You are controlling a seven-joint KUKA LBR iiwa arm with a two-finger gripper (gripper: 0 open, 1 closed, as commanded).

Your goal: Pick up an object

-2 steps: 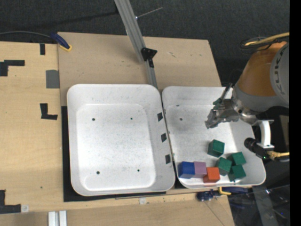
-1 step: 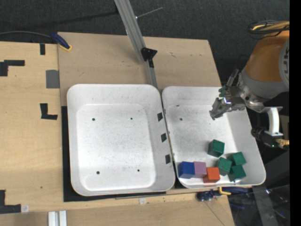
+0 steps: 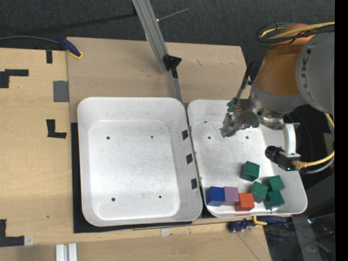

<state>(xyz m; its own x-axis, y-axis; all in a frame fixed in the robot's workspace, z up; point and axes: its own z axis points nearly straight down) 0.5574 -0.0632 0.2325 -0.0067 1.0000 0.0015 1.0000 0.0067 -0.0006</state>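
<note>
Two shallow white bins sit side by side on a wooden bench (image 3: 136, 64) of pale brown colour. The left bin (image 3: 87, 145) is the bigger one in the view, and its floor shows small dark dots and fine speckles. The right bin (image 3: 209, 156) holds all the blocks, gathered in its near right corner. A blue block (image 3: 216, 195) lies near the front wall, touching a lilac block (image 3: 231, 194) on its right. An orange block (image 3: 246, 201) lies just beside the lilac one. Four green blocks are around them: one (image 3: 250, 171) a little farther back and apart, one (image 3: 260, 190) beside the orange block, one (image 3: 275, 183) to the right of it, and one (image 3: 274, 199) close to the rim.

The gripper (image 3: 230, 127) hangs over the far part of the right bin, well apart from the blocks. It is dark and small in the view, so one cannot tell how wide it stands, and nothing is seen in it. The arm (image 3: 283, 75), grey with orange, comes in from the right.

A black mat (image 3: 76, 200) lies under the bins. A grey metal bar (image 3: 149, 20) crosses the bench at a slant from the far side. Black tape marks (image 3: 53, 128) are on the left of the bench. The floor (image 3: 217, 10) behind the bench is dark grey.
</note>
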